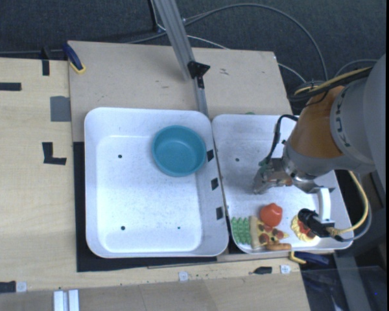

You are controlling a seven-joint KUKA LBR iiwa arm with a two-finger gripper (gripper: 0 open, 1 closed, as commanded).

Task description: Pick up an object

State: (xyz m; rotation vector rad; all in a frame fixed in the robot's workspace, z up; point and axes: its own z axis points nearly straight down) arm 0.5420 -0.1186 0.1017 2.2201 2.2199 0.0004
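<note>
Left bin [110, 193]: white plastic, smooth, faint dark speckle. Right bin [236, 141]: same. Blue bowl [179, 150], 12 o'clock in left bin: smooth plastic, soft sheen. Red tomato toy [270, 214], 6 o'clock in right bin: glossy. Bench [26, 193]: pale wood grain, matt. Arm [337, 128]: grey, smooth; orange band satin. Slanted pole [175, 28]: dull grey metal.
</note>
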